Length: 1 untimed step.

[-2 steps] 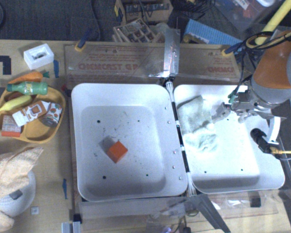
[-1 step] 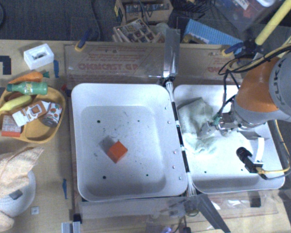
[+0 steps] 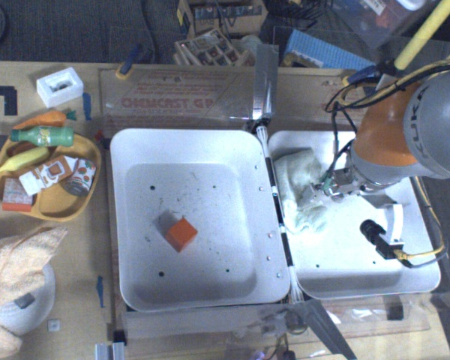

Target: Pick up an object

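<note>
Checking in on the arm (image 3: 405,137) reaching into the right bin (image 3: 337,265), with the jaws down at the right edge of a pale crumpled cloth (image 3: 298,190) — touching it or just beside it, hard to say. Can't tell clenched from released at this angle, so not calling it a grab. Guessing the cloth as the target: lying against the left wall of that bin, toward the back. Other candidate is an orange cube (image 3: 183,235) in the left bin (image 3: 210,178), well apart from the arm.

To do this step well:
- Go for a raised fold rather than a flat patch.
- Press down enough to pinch real fabric and close fully.
- Lift slow and straight — easy to lose soft stuff.
- No dragging sideways, to avoid snagging on the bin wall.
- Look for cloth hanging from the jaws before counting it.

Writing-wise:
- Red lettering on the clear panel (image 3: 180,100) behind the left bin, too blurry to read.
- Dark letters on the arm's grey shell, cut off.
- Labels on the packets in the yellow bowl (image 3: 56,207) on the desk (image 3: 15,70), too small.
</note>
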Each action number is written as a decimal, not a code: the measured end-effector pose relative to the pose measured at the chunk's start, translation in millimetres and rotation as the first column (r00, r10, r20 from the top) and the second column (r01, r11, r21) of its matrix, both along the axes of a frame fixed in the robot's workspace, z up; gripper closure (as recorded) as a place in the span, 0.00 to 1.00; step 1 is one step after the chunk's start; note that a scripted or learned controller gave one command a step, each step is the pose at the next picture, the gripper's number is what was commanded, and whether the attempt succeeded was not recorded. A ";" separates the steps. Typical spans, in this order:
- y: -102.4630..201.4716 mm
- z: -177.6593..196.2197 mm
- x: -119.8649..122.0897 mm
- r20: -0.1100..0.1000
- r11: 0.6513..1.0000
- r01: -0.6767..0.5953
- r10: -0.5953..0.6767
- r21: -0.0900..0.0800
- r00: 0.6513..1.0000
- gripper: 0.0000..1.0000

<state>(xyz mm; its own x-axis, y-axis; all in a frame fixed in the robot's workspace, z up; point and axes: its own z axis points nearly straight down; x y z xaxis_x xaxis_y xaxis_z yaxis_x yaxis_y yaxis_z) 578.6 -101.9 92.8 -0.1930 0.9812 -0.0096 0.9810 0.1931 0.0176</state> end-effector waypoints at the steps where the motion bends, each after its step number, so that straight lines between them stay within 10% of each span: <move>1: -1.4 -0.2 65.5 -0.004 1.000 0.024 -0.024 0.003 1.000 0.00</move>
<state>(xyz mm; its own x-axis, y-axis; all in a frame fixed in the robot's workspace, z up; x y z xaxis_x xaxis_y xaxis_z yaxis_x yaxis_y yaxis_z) 644.1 -103.4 92.6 -0.1698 0.9855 -0.0059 0.9854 0.1698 0.0142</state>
